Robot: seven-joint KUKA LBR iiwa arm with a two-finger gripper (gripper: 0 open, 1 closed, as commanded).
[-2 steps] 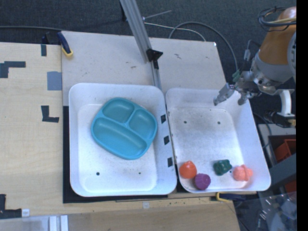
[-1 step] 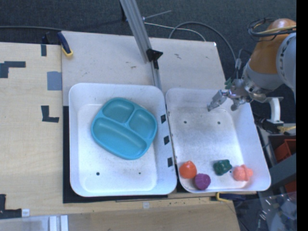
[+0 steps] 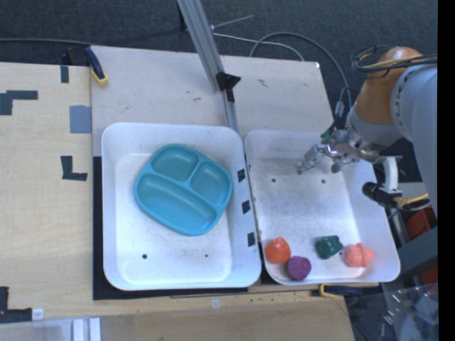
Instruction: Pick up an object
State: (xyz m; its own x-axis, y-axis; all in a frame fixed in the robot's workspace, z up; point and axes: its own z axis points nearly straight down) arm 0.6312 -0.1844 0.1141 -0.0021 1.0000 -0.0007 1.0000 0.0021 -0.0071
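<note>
Two white bins sit side by side on my bench. My gripper hovers over the right bin, fingers apart and holding nothing; the orange object lies well apart, along its near rim.

Left shallow white bin: one light blue plastic divided plate, three compartments. Right shallow white bin: along its near edge, small orange-red rounded toy, purple rounded toy, dark green toy, salmon-orange toy. Metal two-finger gripper over that bin's far end, well apart from the toys. Pale wooden bench.
</note>
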